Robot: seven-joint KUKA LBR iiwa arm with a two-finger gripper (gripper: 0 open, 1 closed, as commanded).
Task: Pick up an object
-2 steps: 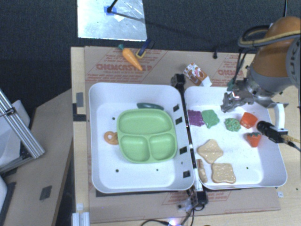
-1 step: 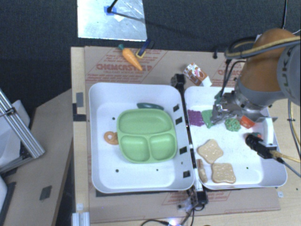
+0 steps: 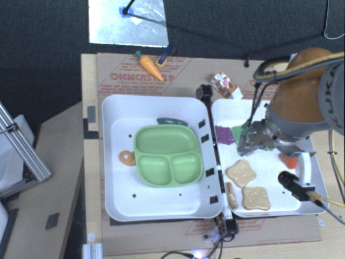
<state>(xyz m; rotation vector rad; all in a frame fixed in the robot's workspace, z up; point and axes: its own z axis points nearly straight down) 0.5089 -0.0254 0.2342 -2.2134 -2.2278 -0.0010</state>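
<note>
My gripper point(image 3: 245, 147) hangs low over the right bin point(image 3: 318, 185), near its left-centre, with the grey arm and orange band above it at the right. Just below the gripper lie two tan toast-shaped pieces, one point(image 3: 241, 172) close under it and one point(image 3: 255, 198) nearer the front. A purple item point(image 3: 224, 135) and a green item point(image 3: 237, 130) lie left of the gripper. A red-orange piece point(image 3: 289, 161) peeks out under the arm. A thin tan stick point(image 3: 232, 195) lies along the bin's left wall.
The left bin point(image 3: 116, 196) holds a green divided plate point(image 3: 166, 155), a small orange ring point(image 3: 128, 158) and a dark green item point(image 3: 172, 121) behind the plate. Beyond the bins lie a toy carrot point(image 3: 151, 67) and a small brown-and-white packet point(image 3: 225, 85).
</note>
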